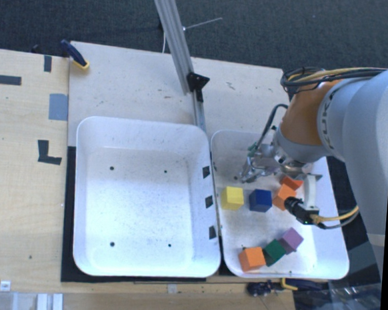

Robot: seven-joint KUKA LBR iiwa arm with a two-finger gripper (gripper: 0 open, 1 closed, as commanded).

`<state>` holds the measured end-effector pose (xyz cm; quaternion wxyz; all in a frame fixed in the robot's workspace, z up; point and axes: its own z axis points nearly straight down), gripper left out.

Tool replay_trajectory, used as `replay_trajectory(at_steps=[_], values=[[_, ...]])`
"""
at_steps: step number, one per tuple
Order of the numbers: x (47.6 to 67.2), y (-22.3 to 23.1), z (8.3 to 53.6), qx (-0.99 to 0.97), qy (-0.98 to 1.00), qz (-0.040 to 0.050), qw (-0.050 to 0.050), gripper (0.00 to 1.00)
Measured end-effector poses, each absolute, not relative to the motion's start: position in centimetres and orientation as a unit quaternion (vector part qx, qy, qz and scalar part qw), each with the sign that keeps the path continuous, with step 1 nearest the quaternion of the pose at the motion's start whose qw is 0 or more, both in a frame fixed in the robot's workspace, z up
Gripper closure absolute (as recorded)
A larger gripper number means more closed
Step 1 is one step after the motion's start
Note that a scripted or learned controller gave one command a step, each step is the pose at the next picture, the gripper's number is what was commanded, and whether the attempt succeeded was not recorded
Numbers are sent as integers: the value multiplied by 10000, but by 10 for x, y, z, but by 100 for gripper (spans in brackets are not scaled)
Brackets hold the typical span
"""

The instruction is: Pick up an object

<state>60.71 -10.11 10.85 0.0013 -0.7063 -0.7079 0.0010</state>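
Several small blocks lie in the right bin point(326, 258). A yellow cube point(233, 198) and a blue cube point(260, 200) sit side by side near its middle. Two orange blocks point(287, 192) lie just right of the blue cube, partly under the wrist. Toward the front are a purple block point(292, 240), a green block point(277, 251) and an orange block point(253, 258), close together. My gripper point(251, 171) hangs low over the bin's back half, just behind the yellow cube and apart from it. Nothing shows in its grasp.
The left bin point(85, 176) is wide, with dark specks on its floor. A slanted metal rail point(179, 46) crosses the bench behind the bins and ends at a black clamp point(198, 82). A blue and yellow tool point(75, 55) lies at the back left.
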Motion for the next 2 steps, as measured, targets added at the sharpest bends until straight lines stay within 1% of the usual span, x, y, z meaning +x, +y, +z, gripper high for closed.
replay_trajectory(at_steps=[1,2], values=[[602,-106,169,-7070,-7072,-12,-18,100],[594,-108,226,-7068,-7075,-13,-20,100]])
